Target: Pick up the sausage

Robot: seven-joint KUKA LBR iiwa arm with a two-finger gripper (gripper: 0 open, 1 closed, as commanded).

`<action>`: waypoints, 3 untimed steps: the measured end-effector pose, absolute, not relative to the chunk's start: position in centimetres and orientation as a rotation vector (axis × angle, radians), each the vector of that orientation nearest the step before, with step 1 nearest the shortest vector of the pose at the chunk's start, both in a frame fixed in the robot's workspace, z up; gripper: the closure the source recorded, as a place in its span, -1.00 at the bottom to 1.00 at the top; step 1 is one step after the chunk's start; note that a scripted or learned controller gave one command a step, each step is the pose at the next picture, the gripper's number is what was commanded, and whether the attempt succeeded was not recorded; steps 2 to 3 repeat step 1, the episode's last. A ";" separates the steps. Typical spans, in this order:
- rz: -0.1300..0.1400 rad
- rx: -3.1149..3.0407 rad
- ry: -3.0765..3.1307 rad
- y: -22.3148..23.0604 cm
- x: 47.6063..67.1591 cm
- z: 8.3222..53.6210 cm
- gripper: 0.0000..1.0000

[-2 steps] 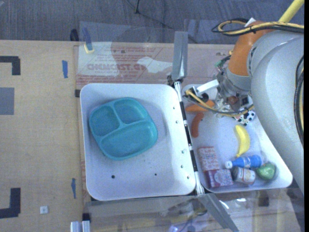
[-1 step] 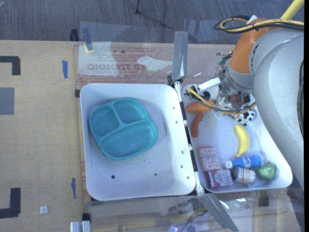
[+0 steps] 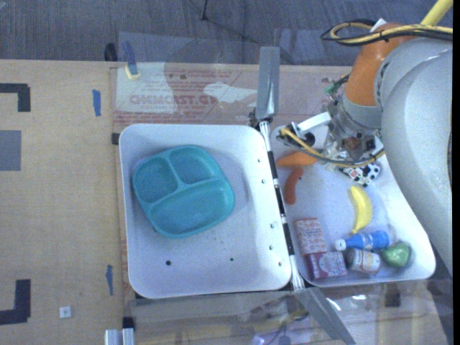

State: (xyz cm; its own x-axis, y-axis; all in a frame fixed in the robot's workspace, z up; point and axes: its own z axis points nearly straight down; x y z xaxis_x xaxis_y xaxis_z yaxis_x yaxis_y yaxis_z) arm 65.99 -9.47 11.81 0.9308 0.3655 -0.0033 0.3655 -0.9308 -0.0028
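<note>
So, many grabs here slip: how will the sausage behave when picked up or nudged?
The sausage looks smooth and rounded, so it may slip in a pinch. Its curved, tube-like shape suggests it could roll or pivot if pushed. It lies close beside the bin wall, which probably limits sideways sliding.

We recorded a teal divided plate (image 3: pixel 184 190) in the white left bin (image 3: pixel 136 264), and, in the white right bin (image 3: pixel 420 261), an orange-red sausage (image 3: pixel 291 185), a yellow banana (image 3: pixel 361 208), a blue-capped bottle (image 3: pixel 365 241), a green item (image 3: pixel 397 254) and a black-and-white spotted piece (image 3: pixel 368 172).
</note>
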 end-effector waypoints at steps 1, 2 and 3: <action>0.005 -3.084 -0.583 -9.6 66.0 12.8 1.00; 0.005 -3.084 -0.583 -9.6 66.0 12.8 1.00; 0.005 -3.084 -0.583 -9.6 66.0 12.8 1.00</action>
